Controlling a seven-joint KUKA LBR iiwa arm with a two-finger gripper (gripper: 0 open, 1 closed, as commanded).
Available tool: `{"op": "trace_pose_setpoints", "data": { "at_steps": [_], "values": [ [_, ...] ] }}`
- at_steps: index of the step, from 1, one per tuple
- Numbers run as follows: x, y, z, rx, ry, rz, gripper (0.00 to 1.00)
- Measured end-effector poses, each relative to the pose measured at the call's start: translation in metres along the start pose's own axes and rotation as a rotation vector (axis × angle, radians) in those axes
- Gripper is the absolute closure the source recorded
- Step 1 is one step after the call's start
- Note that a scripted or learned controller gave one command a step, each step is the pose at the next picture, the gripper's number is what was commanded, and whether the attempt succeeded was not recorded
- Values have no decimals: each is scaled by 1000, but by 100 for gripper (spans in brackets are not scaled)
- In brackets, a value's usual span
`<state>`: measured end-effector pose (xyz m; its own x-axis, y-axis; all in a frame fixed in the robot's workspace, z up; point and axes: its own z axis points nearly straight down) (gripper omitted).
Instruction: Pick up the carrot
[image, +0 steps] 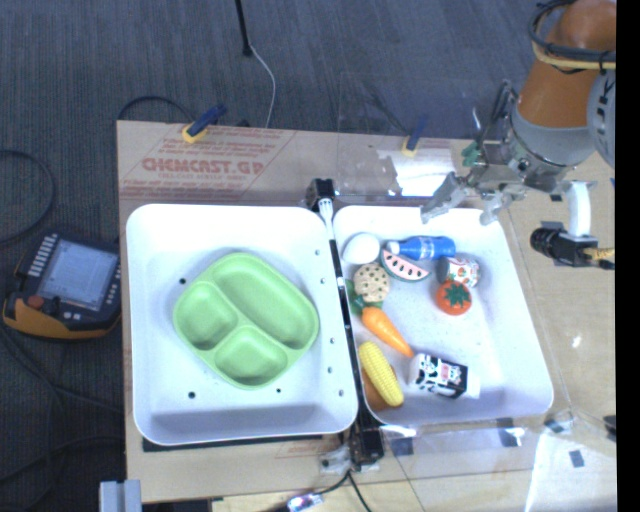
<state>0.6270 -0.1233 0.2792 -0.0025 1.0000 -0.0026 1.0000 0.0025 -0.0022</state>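
Table (200, 160): brown board carrying two white bins side by side, with a shared wall running down the middle.

Left bin (150, 330): holds a green plate (246, 318) with three compartments, sitting near centre. Plain white floor all round it.

Right bin (505, 340): all the small items are here, crowded toward its 9 o'clock side against the shared wall. Its 3 o'clock half is mostly bare floor.

Arm (560, 80): grey with an orange band, hanging over the right bin's 1 o'clock corner. Tool (468, 200) sits above the far rim, its two fingers spread wide, nothing between them. Judged parked high and off the items, which leaves the bin open to view.

Items, largest down:
- Corn (381, 374), at 7 o'clock in the bin, close to the shared wall.
- Carrot (385, 331), the task's thing: orange, lying flat, slanting from 10 to 4 o'clock, green top toward the wall. Corn is just beside it at 6 o'clock; cookie (371, 283) is at 12 o'clock, near touching.
- Bottle (422, 247), lying on its side near the far rim.
- Carton (440, 375), at 4 o'clock from the carrot, slightly apart.
- Melon slice (407, 267), tomato (453, 298), egg (360, 247).

Room: the carrot's 3 o'clock flank faces bare floor; its 9 o'clock flank is hemmed by the wall. A descent from above, fingers across its narrow width, looks the cleanest approach. Risk is nudging the corn.
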Motion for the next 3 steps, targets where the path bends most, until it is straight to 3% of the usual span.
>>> {"op": "trace_pose_setpoints", "data": {
  "at_steps": [1, 2, 3],
  "values": [
    [63, -71, 39, 8, 3, 3, 0],
    [95, -147, 100, 15, 3, -7, 0],
    [24, -145, 145, 8, 1, 146, 0]
  ]
}}
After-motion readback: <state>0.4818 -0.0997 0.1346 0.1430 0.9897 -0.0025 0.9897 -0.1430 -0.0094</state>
